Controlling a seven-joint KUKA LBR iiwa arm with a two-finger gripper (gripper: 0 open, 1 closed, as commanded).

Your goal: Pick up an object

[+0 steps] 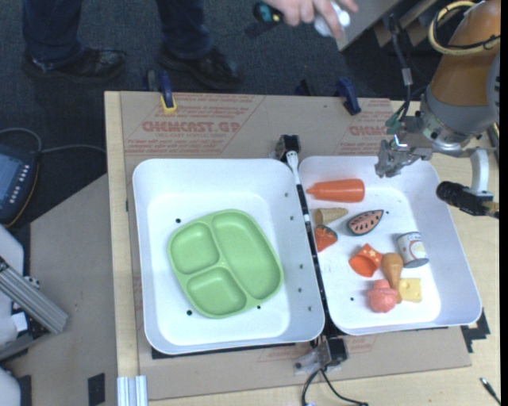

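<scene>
My gripper (393,161) hangs over the far edge of the right bin (456,273), up and to the right of an orange carrot (336,189). Nothing shows held in it. Below the carrot lie a tan wedge (329,215), a watermelon slice (365,222) and a red piece (325,237) by the bin's left wall. Nearer the front sit an orange-red toy (365,260), a small can (411,248), a tan cone (392,270), a pink lump (382,298) and a yellow cheese block (410,290).
The left bin (151,198) holds a green divided plate (225,262). A person's hand (313,11) reaches in at the top edge, and feet stand beyond the bench. Clamps (167,99) grip the board's far edge.
</scene>
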